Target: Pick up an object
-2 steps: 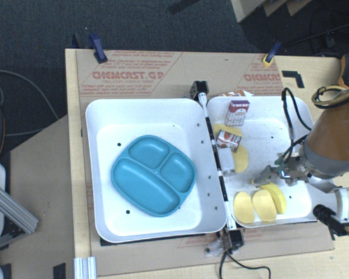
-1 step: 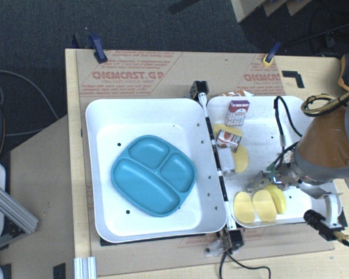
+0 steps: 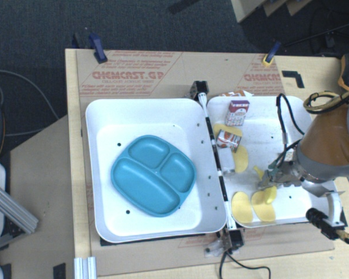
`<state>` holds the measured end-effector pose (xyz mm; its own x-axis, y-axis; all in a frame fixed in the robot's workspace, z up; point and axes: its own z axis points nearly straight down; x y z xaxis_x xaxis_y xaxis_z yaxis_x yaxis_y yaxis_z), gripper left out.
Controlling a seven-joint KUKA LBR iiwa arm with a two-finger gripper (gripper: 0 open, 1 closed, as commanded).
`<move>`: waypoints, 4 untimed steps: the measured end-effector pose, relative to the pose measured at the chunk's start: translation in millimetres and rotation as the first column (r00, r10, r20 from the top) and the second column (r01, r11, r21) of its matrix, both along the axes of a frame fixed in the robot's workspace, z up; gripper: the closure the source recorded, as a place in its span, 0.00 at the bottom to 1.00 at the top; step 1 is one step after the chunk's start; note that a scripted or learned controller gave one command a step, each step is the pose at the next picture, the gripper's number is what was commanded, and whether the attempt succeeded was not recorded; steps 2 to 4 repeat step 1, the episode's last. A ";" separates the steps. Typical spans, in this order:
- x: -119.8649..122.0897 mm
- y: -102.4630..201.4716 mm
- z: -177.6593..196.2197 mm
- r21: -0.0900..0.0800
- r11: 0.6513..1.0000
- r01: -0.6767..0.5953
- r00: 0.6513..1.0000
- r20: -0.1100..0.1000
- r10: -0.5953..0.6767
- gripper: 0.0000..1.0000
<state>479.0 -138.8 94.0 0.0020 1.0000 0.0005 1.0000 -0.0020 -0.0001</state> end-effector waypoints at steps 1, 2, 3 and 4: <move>0.7 77.7 114.8 0.000 1.000 -0.003 1.000 0.001 0.003 1.00; 0.7 77.7 114.8 0.000 1.000 -0.003 1.000 0.001 0.003 1.00; 0.7 77.7 114.8 0.000 1.000 -0.003 1.000 0.001 0.003 1.00; 0.7 77.7 114.8 0.000 1.000 -0.003 1.000 0.001 0.003 1.00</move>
